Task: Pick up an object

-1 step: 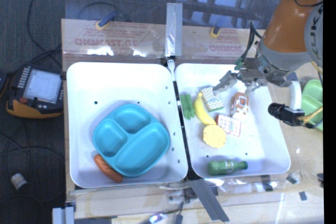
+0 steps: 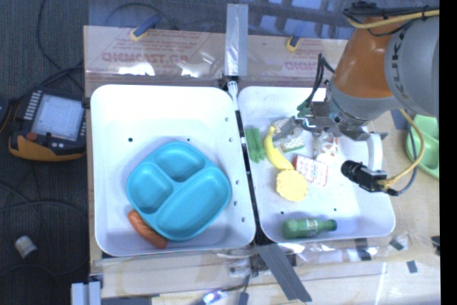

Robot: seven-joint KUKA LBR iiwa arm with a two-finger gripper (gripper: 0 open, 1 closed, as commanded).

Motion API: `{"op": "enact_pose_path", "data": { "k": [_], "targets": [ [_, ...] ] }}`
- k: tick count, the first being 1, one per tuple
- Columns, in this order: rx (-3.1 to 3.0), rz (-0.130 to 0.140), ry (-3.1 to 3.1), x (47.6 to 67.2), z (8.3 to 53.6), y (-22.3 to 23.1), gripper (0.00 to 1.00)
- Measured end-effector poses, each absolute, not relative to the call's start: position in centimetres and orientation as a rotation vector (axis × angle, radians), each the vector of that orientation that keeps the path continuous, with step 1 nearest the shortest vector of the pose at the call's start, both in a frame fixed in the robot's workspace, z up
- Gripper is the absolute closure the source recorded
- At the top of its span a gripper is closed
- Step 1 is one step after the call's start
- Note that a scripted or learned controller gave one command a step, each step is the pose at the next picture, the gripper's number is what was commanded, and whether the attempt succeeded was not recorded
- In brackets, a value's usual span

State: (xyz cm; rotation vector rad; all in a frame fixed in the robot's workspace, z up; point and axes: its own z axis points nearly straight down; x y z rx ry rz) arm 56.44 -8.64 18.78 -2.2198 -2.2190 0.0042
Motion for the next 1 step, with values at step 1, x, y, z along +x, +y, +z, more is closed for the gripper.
{"op": "enact_pose_path", "data": {
  "k": [1],
  "targets": [
    [-2.222, -0.011, -2.235, 58.61, 8.98, -10.24, 0.0]
  ]
}}
